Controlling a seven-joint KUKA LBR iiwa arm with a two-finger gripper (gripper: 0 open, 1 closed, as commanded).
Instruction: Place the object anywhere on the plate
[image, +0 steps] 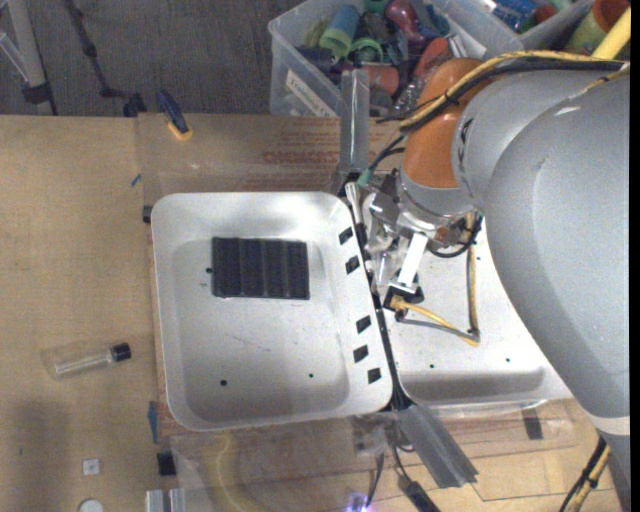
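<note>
Hovering just right of the black ribbed rectangular plate (260, 268), the grey arm's two-finger gripper (395, 272) hung at the far edge of the shallow white bin (262, 385) holding that plate. The plate's long axis pointed toward it. Clenched or released, carrying anything, I couldn't tell.

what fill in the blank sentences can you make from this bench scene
1. Of the two white bins, the black ribbed plate lies in the ____ one as the camera sees it.
2. The gripper hangs over the ____ one, close to the shared rim.
3. The band above the arm's wrist is coloured ____.
4. A small clear vial lies on the bench to the ____ of both bins.

Missing words: left; right; orange; left
</note>
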